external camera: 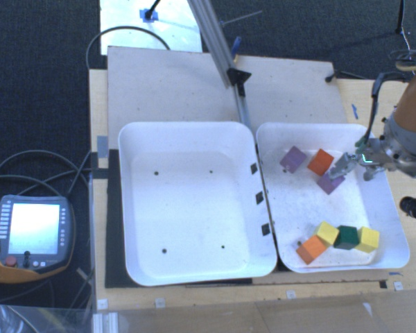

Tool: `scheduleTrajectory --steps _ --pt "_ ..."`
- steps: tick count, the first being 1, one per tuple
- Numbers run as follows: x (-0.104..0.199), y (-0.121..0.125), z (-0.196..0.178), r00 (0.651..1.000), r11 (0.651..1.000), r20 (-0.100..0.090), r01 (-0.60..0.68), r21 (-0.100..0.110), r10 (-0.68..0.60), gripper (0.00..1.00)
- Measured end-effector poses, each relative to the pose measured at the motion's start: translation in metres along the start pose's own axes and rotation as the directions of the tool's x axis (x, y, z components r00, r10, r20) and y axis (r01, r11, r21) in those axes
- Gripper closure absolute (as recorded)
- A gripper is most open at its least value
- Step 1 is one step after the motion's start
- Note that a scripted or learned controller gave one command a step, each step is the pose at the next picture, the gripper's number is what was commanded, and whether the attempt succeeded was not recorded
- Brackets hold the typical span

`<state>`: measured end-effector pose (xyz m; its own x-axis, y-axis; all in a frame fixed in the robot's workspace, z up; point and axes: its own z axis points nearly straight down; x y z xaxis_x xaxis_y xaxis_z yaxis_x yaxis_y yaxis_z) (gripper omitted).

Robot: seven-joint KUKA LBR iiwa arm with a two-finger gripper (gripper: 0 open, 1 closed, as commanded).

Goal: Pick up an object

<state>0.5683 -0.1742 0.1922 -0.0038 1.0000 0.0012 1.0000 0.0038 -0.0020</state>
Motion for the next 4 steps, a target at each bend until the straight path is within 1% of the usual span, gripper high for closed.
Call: scheduleTrajectory --steps 1,2,3,4 --pt "0.0 0.001 -0.002 1.0 1.0 0.001 0.0 -0.004 0.0 0.0" --pt "0.004 0.011 0.052 1.0 1.0 0.001 0.002 -0.001 -0.002 0.0" --pt "0.005 0.01 0.104 1.0 1.0 0.0 -0.001 0.0 0.001 0.0" --pt "0.004 0.012 0.09 1.0 1.0 0.002 0.001 -0.006 -0.001 1.0"
